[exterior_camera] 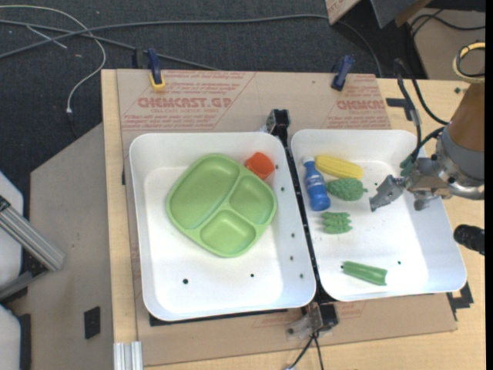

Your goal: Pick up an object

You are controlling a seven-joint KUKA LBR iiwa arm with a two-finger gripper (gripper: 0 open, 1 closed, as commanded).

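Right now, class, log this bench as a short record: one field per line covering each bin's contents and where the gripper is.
left bin: green divided plate, orange toy touching its far edge
right bin: blue bottle, yellow corn, two green leafy toys, green pepper
gripper: over right bin, right of the corn, holding nothing visible

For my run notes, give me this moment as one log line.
arm: over right bin | claw: above bin floor, holding nothing | nearest: green broccoli toy, corn | left bin: green divided plate
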